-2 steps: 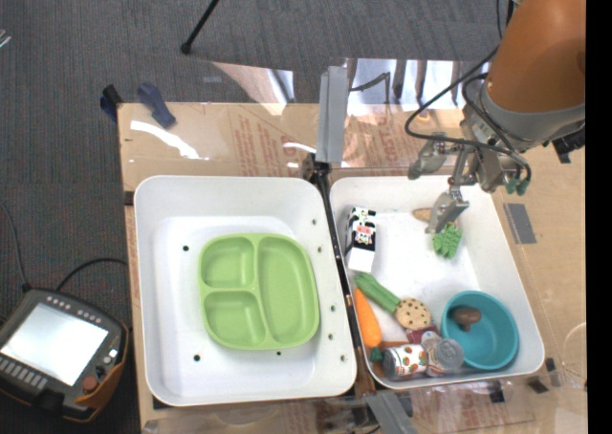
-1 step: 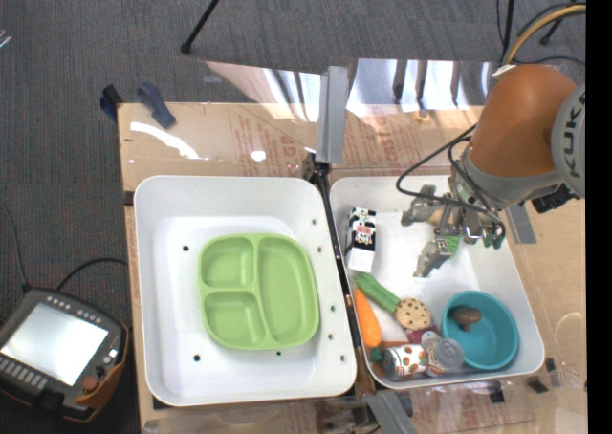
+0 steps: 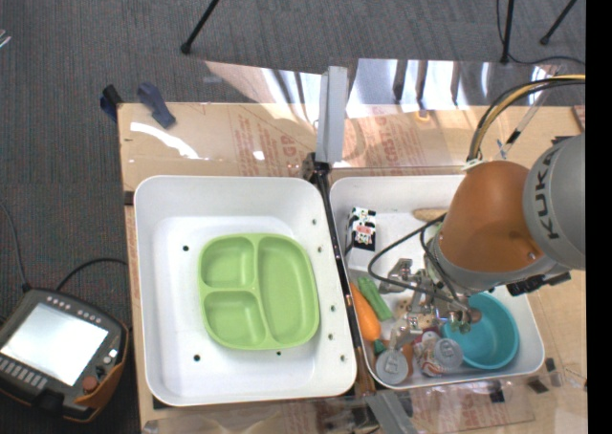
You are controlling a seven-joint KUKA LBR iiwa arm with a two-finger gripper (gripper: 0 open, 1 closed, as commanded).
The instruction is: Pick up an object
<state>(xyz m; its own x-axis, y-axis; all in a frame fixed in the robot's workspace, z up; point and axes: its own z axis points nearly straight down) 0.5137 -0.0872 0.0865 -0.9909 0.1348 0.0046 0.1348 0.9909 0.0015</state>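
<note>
Beside the table at far left sits a control tablet (image 3: 57, 346) on the dark floor. Next comes the left bin (image 3: 153, 231), which holds a green divided plate (image 3: 258, 291) near its middle. Right of the divider, the right bin (image 3: 402, 191) carries the clutter: a small black-and-white cow toy (image 3: 361, 228) toward the back, a green stick (image 3: 375, 298) and an orange carrot (image 3: 367, 319) lying side by side with their long axes running front to back, some grey round pieces (image 3: 390, 365) at the front edge, and a teal bowl (image 3: 490, 332) toward the right. The jaws (image 3: 421, 313) hang low over this bin, just right of the carrot and just left of the bowl; whether they are spread or pressed together I cannot tell, since wrist hardware and cables hide them. Judging from this, the carrot and green stick are the nearest targets, lying just to the left of the jaws.
</note>
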